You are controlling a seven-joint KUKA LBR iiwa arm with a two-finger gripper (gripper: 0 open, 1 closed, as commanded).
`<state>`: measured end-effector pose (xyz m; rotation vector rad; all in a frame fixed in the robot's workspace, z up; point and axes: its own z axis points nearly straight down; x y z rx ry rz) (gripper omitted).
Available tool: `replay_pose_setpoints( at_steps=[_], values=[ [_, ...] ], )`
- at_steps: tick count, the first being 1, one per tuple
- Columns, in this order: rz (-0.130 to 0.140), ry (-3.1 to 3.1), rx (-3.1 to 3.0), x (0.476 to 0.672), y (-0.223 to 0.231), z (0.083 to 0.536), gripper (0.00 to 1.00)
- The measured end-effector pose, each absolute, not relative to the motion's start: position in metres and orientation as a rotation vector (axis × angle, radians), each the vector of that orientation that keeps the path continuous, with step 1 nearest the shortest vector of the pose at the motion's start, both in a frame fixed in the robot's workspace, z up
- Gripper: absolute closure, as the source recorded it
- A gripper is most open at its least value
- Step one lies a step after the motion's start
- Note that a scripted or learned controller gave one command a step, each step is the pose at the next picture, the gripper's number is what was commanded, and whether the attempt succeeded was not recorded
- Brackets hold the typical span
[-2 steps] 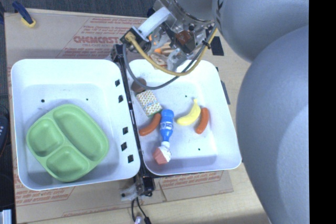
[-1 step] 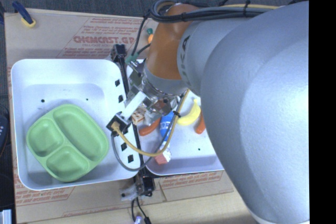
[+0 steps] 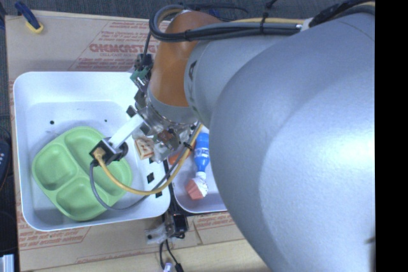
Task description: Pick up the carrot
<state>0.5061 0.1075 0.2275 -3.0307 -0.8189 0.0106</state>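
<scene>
Task not done, no grasp visible. End effector hangs over the seam between the two bins, mid-tabletop, buried under the wrist, so I can't tell if it's open or closed, and nothing is seen in it. The carrot, as best I can tell, is the orange-pink piece in the right bin, toward the tabletop's front edge. It's lying loose, near the end effector but not touching it. Left to do: get over it, descend, close, lift.

Around it: a blue-and-white tube lies touching or just beside the carrot on its far side and could get grabbed instead. A small tan printed block sits right by the end effector; held or not, unclear. The left bin holds a green divided plate. A blue clamp is at the tabletop's far left corner. The arm hides most of the right bin.
</scene>
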Motion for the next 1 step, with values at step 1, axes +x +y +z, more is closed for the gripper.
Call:
replay_pose_setpoints(
  at_steps=[1],
  values=[
    [0.002,-0.842,-3.026,0.4761,0.2030,0.4054,1.00]
  ],
)
